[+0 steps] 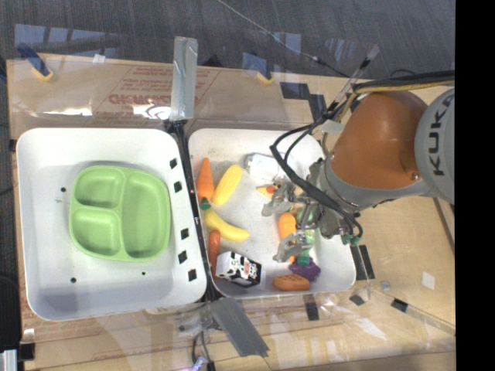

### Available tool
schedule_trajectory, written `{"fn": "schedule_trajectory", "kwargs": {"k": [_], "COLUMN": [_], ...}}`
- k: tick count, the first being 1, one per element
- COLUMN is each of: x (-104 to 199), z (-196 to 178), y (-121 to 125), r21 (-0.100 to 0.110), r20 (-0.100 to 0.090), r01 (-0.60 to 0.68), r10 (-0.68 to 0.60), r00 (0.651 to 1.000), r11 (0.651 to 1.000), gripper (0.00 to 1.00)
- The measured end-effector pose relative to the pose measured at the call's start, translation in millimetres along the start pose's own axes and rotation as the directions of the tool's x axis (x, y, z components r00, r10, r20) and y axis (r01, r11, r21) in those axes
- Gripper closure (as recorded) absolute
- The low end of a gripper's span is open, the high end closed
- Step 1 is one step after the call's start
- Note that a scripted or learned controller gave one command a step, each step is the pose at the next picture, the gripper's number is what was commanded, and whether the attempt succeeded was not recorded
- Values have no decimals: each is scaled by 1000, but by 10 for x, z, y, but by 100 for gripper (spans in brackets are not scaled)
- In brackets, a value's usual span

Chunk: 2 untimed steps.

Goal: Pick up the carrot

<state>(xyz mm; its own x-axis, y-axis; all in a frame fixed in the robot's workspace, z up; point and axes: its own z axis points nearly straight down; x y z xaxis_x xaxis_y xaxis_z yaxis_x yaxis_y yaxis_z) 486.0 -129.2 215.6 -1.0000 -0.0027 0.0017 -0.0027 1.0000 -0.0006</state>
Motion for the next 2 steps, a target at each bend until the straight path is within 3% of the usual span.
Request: {"fn": "schedule_trajectory", "kwargs": {"k": [1,2], "x": [-124,-154], "z": [931,1214], "y": [-514,-807], "r21": [-2,1], "r20": [-6,4], "r01": [-96,64], "r10": [96,-64], "r00": [995,998], "r11": [995,998], "gripper": [0,0]}}
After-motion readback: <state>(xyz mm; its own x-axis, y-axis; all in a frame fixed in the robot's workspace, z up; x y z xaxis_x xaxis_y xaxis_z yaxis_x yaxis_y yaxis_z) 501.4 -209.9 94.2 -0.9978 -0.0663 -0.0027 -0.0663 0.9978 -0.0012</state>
